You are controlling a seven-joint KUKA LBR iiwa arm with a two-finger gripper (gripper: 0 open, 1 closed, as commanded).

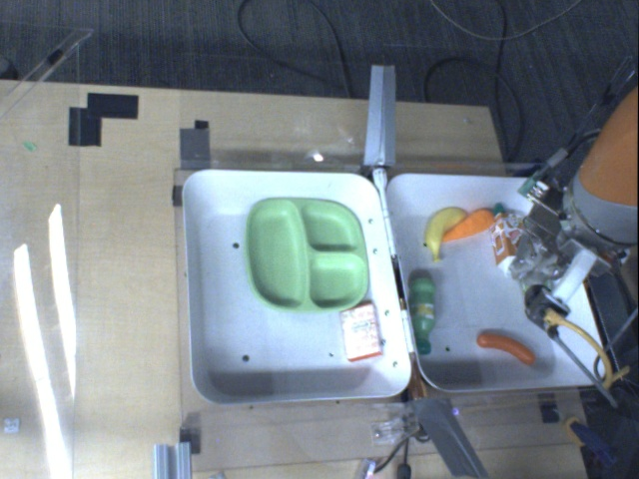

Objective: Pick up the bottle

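The green bottle [423, 309] lies on its side in the right bin [469, 367], lengthwise along the bin's left wall. My gripper [526, 260] hangs over the right side of the same bin, well to the right of the bottle and apart from it. An orange and white snack packet [504, 240] sits right at the gripper's left side; whether they touch is unclear.
A banana [440, 230] and a carrot [469, 226] lie at the back of the right bin, a red sausage [505, 346] near its front. The left bin [215, 357] holds a green divided plate [307, 252] and a small red and white box [360, 331].
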